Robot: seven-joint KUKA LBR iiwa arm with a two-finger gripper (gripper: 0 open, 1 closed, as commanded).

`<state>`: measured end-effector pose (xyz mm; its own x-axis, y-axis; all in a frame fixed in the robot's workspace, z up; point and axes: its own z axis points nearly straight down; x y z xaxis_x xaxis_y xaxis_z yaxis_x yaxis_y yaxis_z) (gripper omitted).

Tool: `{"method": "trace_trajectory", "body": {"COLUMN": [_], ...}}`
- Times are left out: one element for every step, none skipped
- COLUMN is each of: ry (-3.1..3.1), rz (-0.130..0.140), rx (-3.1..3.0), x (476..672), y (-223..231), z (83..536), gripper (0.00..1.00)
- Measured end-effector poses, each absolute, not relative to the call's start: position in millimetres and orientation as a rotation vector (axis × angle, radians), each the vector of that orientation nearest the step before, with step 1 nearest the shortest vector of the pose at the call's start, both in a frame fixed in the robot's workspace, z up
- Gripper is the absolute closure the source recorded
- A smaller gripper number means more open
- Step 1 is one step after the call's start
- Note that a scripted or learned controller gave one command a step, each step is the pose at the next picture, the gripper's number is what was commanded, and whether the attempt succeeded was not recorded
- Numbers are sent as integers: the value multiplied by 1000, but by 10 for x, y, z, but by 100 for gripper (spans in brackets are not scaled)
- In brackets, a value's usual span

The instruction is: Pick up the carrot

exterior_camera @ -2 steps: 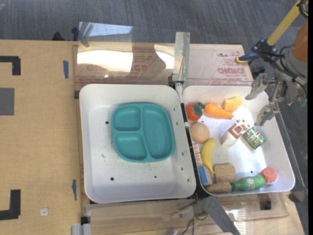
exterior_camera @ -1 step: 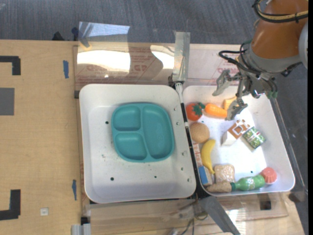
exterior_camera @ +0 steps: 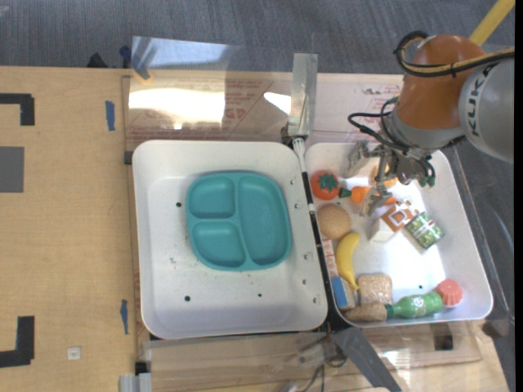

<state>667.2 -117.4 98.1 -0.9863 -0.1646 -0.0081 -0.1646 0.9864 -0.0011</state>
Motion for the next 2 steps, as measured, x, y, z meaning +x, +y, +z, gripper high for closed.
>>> {"method": "trace_trajectory", "body": {"ry": [3127, 3113], "rz": [0, -3], "rx": [-238, -239], "x": [6688, 6724], "y": [-926, -917], "z": [888, 1028], "gripper": [0, 100]}}
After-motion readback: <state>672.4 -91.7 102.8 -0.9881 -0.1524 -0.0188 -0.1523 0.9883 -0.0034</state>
